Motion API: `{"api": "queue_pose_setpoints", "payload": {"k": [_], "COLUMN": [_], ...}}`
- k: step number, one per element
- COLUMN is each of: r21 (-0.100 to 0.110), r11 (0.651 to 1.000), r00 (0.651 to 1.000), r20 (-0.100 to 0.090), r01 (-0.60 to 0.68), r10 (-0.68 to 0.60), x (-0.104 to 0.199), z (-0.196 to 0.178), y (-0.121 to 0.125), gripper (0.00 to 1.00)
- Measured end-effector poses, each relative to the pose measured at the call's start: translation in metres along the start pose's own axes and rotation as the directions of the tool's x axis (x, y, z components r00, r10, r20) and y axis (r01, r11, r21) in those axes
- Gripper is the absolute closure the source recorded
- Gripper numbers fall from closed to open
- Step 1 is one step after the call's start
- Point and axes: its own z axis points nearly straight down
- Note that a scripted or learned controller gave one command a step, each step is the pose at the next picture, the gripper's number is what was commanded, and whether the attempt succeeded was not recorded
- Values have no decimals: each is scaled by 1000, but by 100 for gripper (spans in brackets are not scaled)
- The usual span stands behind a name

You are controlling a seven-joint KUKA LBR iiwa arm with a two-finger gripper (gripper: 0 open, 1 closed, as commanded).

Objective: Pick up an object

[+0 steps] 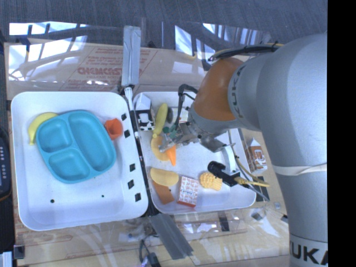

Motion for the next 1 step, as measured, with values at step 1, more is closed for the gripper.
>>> {"api": "queue_pose_setpoints", "payload": {"k": [1], "r21": [-8], "r11": [999], "r00": [999], "r20": [2], "r01": [-36], "r10": [36], "x": [34], "z": [-94], "y": [57], "gripper": [100]}}
